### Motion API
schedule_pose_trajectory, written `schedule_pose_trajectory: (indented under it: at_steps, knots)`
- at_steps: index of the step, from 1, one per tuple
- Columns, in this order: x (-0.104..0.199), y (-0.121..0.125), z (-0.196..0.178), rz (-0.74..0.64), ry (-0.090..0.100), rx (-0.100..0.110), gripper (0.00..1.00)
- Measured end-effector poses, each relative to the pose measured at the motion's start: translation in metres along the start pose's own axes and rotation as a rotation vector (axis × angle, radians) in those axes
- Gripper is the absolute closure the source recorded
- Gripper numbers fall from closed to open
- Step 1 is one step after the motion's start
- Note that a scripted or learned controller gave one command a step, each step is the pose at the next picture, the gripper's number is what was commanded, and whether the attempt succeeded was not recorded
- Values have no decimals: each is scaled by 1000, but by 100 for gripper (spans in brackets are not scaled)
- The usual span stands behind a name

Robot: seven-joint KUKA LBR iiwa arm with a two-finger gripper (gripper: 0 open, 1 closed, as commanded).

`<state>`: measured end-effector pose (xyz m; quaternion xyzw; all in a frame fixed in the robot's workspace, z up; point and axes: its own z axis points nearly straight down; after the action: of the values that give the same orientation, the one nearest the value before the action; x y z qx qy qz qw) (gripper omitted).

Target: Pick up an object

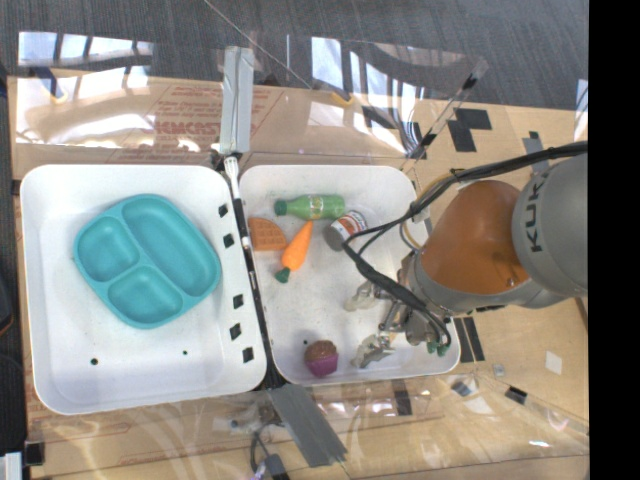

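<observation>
The right bin point(300, 363) holds several small items: a green bottle point(310, 206) at the back, an orange carrot point(296, 249) lying at a slant beside a brown cracker-like piece point(265, 234), a small red-and-white can point(347, 226), and a purple-and-brown cupcake point(321, 357) near the front wall. My gripper point(365, 324) is low over the bin's front right part, open, with bare bin floor between its fingers point(359, 296). The cupcake lies just left of the nearer fingertip, apart from it.
A teal divided plate point(146, 258) lies in the left bin point(60, 368). The grey arm with its orange band point(470, 243) hangs over the right bin's right wall. Black cables point(385, 228) loop from the wrist over the can.
</observation>
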<state>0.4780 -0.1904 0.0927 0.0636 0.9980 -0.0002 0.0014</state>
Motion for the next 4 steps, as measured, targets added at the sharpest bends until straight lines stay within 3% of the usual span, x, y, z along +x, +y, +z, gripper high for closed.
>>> schedule_pose_trajectory:
  at_steps: [1,2,4]
  knots:
    - [-3,2,-11,-10,-5,1,100]
    - [-4,-20,-119,174,-5,2,100]
    - [-3,-19,-118,-259,3,-1,100]
